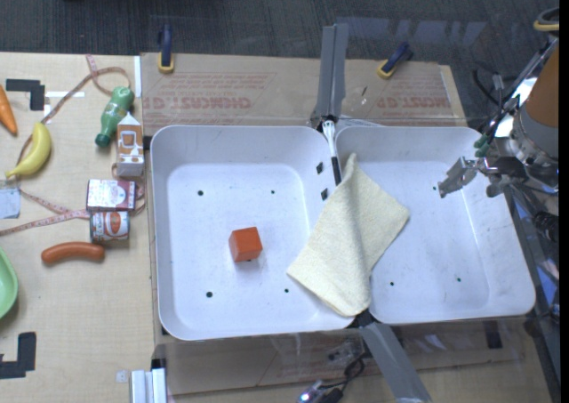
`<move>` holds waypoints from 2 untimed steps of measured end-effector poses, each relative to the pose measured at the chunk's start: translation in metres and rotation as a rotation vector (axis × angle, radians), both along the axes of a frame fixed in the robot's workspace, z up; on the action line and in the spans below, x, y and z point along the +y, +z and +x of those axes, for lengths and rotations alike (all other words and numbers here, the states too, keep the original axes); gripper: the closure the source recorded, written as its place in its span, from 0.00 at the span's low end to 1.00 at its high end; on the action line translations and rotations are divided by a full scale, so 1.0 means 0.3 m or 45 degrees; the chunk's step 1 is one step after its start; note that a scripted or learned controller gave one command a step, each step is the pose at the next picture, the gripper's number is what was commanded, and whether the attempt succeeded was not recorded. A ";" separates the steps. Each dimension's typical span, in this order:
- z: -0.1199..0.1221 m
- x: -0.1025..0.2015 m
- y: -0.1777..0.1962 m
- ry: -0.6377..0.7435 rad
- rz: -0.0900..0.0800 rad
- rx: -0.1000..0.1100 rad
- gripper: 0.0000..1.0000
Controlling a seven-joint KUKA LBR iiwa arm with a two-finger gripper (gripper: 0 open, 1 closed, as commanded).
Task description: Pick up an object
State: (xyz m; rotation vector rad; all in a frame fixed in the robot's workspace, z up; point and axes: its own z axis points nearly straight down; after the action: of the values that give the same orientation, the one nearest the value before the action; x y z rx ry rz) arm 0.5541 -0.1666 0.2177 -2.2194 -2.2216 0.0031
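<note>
- Orange block (245, 244) sitting in left bin (178, 303).
- Yellow cloth (351, 237) draped across divider, into right bin (498, 299).
- Gripper (455, 175) at three o'clock, spread, grasping nothing.

A block (245, 244) lies in the left bin (178, 303); a cloth (351, 237) drapes across the divide into the right bin (462, 294).
</note>
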 end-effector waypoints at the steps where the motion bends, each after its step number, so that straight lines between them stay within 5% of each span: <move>1: 0.189 0.315 -0.092 -0.034 -0.001 0.000 0.00; 2: 0.185 0.232 -0.419 -0.194 -0.001 -0.002 0.00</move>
State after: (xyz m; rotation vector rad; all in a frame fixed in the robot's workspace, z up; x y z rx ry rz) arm 0.6095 -0.0970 0.0920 -2.3836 -2.0471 0.0021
